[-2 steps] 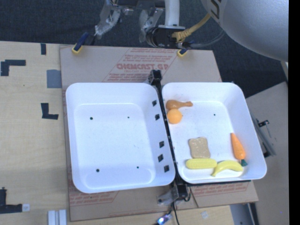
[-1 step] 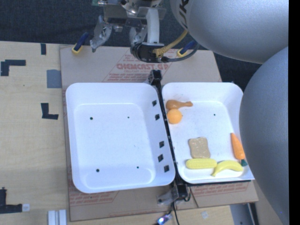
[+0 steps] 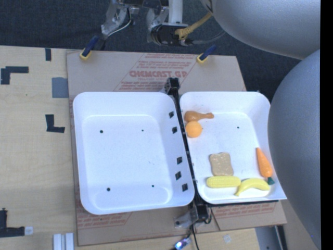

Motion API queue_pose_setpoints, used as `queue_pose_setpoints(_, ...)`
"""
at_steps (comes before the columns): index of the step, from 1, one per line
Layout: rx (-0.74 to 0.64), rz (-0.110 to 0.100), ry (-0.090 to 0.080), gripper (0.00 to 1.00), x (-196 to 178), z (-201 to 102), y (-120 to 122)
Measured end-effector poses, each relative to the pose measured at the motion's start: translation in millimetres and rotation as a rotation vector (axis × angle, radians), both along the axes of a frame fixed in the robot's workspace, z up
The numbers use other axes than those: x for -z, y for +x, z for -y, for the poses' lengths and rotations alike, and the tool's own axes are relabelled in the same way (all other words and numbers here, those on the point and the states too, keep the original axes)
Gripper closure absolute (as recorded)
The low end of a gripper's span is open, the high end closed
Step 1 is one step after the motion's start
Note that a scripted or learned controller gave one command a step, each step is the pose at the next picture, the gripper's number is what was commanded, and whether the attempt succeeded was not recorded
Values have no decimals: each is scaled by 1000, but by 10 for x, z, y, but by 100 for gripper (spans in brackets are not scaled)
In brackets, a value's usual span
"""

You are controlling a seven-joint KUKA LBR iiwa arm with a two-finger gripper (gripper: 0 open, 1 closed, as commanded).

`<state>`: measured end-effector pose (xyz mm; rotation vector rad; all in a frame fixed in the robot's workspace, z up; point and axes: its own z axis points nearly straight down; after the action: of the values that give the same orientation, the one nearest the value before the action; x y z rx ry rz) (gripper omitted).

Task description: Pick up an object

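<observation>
The right bin (image 3: 244, 100) holds several toy foods. A brown drumstick (image 3: 197, 116) and an orange ball (image 3: 193, 130) lie by its left wall. A tan bread slice (image 3: 221, 164) lies in the middle, with a yellow corn cob (image 3: 222, 182) and a banana (image 3: 253, 186) along the front wall. An orange carrot (image 3: 264, 163) rests against the right wall. My gripper (image 3: 134, 22) hangs beyond the back of the bench, far from both bins, open with nothing between its fingers.
The left bin (image 3: 125, 100) adjoins the right one along a black clipped seam (image 3: 179, 150). Both rest on a cardboard sheet (image 3: 156, 72) held by yellow-and-blue clamps (image 3: 88, 48). The grey arm (image 3: 270, 14) bulks over the upper right.
</observation>
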<state>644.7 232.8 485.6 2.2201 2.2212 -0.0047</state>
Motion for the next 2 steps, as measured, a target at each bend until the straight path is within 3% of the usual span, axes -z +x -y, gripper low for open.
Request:
queue_pose_setpoints(1, 1, -12, -4, 0, 748, 6, 248)
queue_pose_setpoints(2, 1, -21, -6, 0, 2174, 10, 205)
